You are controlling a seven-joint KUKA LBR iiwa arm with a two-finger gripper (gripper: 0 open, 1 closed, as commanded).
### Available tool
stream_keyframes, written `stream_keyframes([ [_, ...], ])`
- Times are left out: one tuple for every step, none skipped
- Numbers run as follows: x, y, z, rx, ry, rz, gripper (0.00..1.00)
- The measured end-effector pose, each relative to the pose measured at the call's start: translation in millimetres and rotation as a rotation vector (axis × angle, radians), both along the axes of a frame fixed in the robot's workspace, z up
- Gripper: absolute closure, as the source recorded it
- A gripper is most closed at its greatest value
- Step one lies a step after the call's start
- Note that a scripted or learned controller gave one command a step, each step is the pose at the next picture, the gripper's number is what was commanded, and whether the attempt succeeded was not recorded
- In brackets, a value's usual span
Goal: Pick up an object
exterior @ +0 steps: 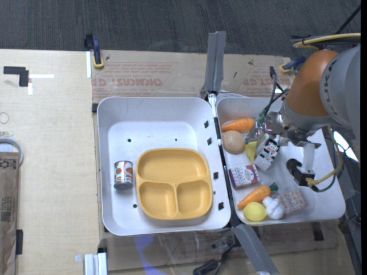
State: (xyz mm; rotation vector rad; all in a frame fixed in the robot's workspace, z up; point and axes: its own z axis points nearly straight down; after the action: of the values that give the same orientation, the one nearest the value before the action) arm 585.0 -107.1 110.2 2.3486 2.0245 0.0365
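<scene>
Reaching in from the right, bent down over the right bin (335,202); gripper (265,148) state impossible to tell, carrot (237,124) just beside.

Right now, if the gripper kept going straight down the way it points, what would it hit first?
Probably the small white carton directly under the gripper in the right bin, beside the yellow item. Depth is hard to judge from above, so it may already be touching.

We read faint red print on the cardboard sheet (172,73) behind the bins, upside down; looks like "CHEMCO", not certain. Labels on the small can (123,175) and the red packet (244,176) are too small to make out.
</scene>
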Motion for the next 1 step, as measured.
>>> stream_keyframes([
  [-35.6, 8.6, -17.4, 0.022, 0.041, -0.342, 0.00],
])
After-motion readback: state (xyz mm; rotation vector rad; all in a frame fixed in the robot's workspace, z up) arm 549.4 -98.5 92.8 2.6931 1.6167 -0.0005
